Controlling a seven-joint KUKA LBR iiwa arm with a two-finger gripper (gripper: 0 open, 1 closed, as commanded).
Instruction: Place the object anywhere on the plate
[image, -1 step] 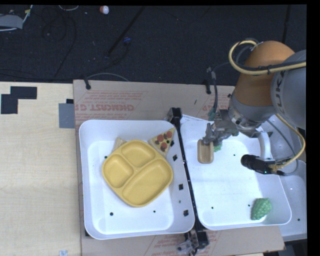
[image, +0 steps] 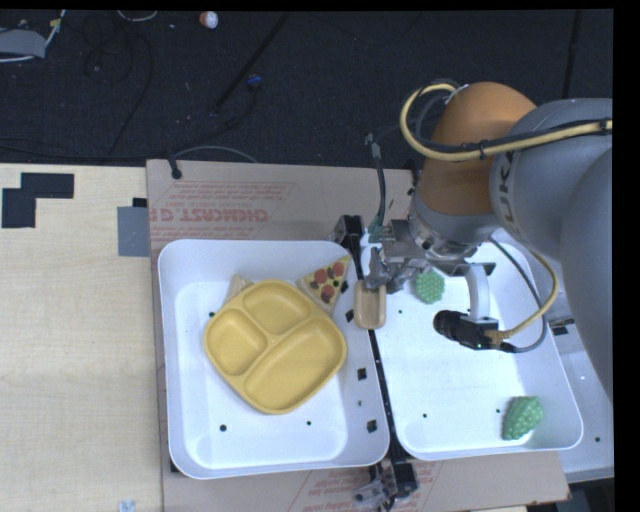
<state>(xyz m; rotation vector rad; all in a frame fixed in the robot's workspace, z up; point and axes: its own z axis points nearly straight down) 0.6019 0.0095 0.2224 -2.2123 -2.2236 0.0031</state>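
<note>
The yellow divided plate (image: 275, 345) lies in the left bin (image: 190, 400). My gripper (image: 373, 284) hangs over the divider between the two bins, just right of the plate's upper right edge. It is shut on a small tan block (image: 369, 308), which hangs from between the fingers above the divider. The block's top end is hidden by the fingers.
A toy pizza slice (image: 328, 280) lies by the plate's upper right corner, close to the gripper. In the right bin (image: 470, 430) a green knobbly ball (image: 430, 288) sits just right of the gripper, and another green piece (image: 522, 417) lies near the front right corner. A black cable connector (image: 462, 327) hangs over that bin.
</note>
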